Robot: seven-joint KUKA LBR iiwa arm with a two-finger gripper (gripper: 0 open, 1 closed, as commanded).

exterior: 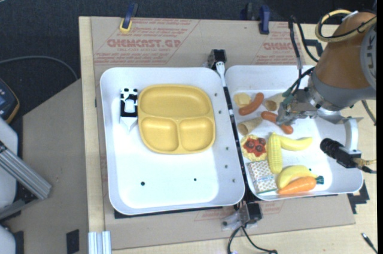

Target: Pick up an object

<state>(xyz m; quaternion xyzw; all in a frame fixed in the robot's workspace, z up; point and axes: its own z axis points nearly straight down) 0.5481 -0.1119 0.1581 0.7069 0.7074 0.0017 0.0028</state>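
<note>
Camera view shows the gripper (289, 117) low over a red sausage (277, 121) in the right bin (342, 188), toward the surface's right edge. Whether it is open, I cannot tell. Centre on the sausage, avoiding the banana (294, 142), before closing.

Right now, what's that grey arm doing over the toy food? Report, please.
Two-finger gripper down in right white bin, over small red sausage. Grip unconfirmed. Yellow toy banana close beside.

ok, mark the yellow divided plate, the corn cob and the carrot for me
yellow divided plate (175, 102): camera view, on its large top compartment.
corn cob (274, 152): camera view, mid-length of the cob.
carrot (297, 186): camera view, on the orange body.
</note>
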